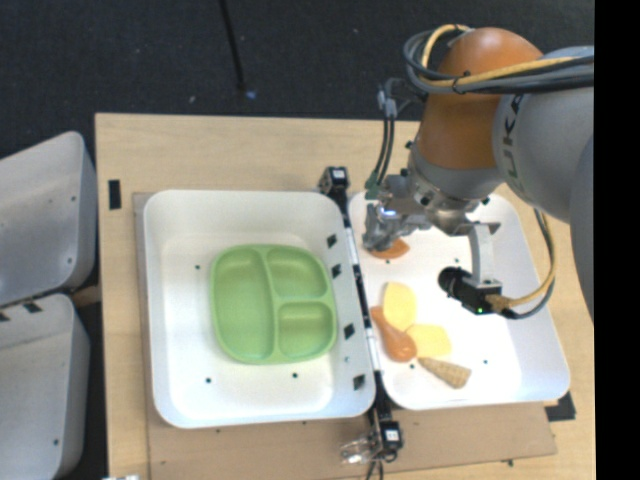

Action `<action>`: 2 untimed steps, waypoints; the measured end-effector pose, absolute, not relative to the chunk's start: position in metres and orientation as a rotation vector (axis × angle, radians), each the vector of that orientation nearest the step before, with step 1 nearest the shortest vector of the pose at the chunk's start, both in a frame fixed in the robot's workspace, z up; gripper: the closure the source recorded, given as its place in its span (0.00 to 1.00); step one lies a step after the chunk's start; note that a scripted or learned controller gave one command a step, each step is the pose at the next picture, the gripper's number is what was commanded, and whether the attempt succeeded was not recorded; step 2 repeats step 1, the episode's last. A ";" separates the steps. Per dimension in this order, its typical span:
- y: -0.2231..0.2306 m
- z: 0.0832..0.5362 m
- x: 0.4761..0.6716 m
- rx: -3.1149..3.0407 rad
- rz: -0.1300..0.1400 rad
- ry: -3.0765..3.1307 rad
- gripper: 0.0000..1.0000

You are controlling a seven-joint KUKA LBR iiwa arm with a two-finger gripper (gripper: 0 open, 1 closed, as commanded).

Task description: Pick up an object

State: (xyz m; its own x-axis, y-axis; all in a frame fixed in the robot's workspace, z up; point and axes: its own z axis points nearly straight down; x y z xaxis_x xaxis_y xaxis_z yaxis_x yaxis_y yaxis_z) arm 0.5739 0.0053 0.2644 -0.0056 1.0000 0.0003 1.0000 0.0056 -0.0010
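Food pieces lie on the near side of the jaws, in the same white bin. A tan wedge is closest to the camera. Next comes a yellow slab touching an orange lump, then a pale yellow piece that overlaps the lump's far end. All four sit apart from the jaws, toward the camera.

Across the divider from the jaws, the other bin carries a green divided tray, well apart from them.

Further back, the jaws are low in the bin, close against the divider wall and directly over an orange disc. Only the disc's near edge shows beneath them. Whether the jaws are wide or narrow cannot be told, since the wrist hides them from above, and nothing shows the disc gripped. Behind them the arm rises over the far rim, and the wooden surface runs on beyond both bins.

The step in hand looks like the descent onto a target, with the disc as the likely pick. The next move calls for closing squarely across the disc and lifting straight up. Because the disc is flat and thin, it may slip out, and the nearby divider wall leaves little room on that side.
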 end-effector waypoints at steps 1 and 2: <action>0.056 0.263 0.586 -2.216 -0.002 -2.229 1.00; 0.056 0.263 0.586 -2.216 -0.002 -2.229 1.00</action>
